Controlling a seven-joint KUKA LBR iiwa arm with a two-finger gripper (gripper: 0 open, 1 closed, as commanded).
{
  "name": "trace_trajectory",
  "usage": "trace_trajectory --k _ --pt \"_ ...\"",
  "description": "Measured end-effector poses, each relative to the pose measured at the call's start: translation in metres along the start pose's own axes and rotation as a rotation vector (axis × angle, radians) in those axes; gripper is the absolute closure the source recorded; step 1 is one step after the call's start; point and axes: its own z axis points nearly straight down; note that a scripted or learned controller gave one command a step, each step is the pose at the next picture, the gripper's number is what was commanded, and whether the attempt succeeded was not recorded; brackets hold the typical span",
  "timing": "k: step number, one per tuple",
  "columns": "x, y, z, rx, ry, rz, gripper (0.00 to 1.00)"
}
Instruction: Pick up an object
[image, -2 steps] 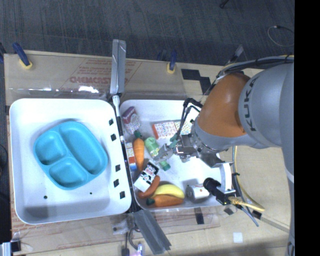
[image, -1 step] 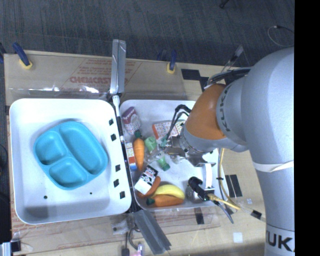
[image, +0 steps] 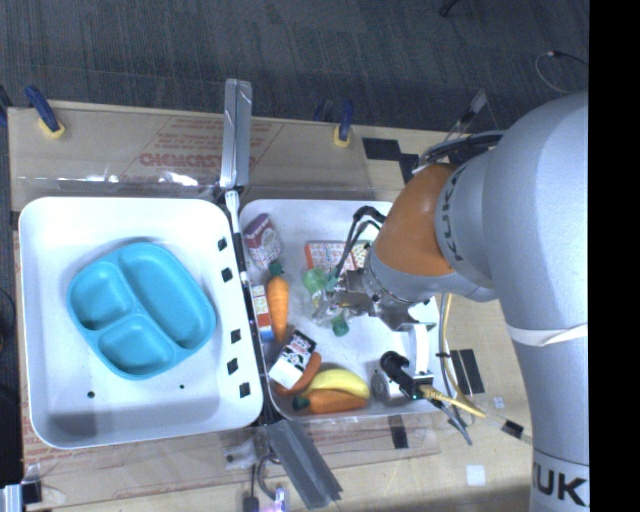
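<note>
I have one camera, and it sits high above the tabletop (image: 300, 140). It looks down at a slant, so the far edge of the tabletop is at the top of my picture and the near edge is at the bottom. It is far enough back that I see both white bins whole: the left bin (image: 40, 330) on my left side of the picture and the right bin (image: 300, 212) in the middle. The dark floor (image: 300, 40) shows past the far edge. The big grey arm (image: 540, 220) comes in from the right and looks very large, because it rises close to the camera.
</note>
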Motion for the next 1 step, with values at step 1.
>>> trace_trajectory --k 1 --pt "0.0552 0.0193 -0.0916 -0.005 0.0 -0.264 1.0"
